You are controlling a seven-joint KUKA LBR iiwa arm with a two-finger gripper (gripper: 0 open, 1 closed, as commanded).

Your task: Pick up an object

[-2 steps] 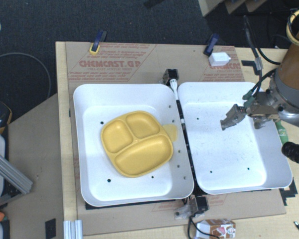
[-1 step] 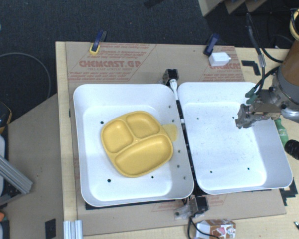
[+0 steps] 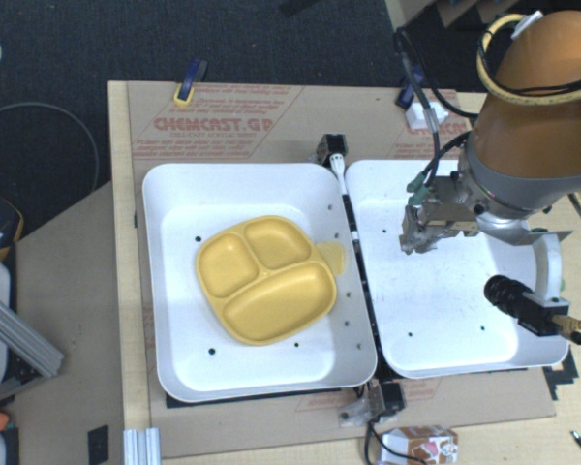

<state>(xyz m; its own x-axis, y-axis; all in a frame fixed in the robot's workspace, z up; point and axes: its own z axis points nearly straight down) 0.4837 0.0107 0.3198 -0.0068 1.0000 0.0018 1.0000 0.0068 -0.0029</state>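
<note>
Within the left shallow white plastic bin [image 3: 179,347] lies a yellow three-compartment plastic plate [image 3: 266,279], near the bin's centre. Over the upper-left part of the right shallow white plastic bin [image 3: 436,332] hangs the grey two-finger gripper [image 3: 414,240], well apart from the plate and to its right. Whether the gripper is open or closed cannot be told; no object shows in its grasp.

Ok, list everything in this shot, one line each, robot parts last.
plate: 1, yellow, three compartments, in left bin
left bin: 1, white, view's left half of the board
right bin: 1, white, beside the left bin
board: 1, tan with red print, under both bins
clamp: 1, blue and yellow, on the board's far edge, left side
arm: 1, grey and orange, reaching in from the right
gripper: 1, grey, over the right bin
</note>
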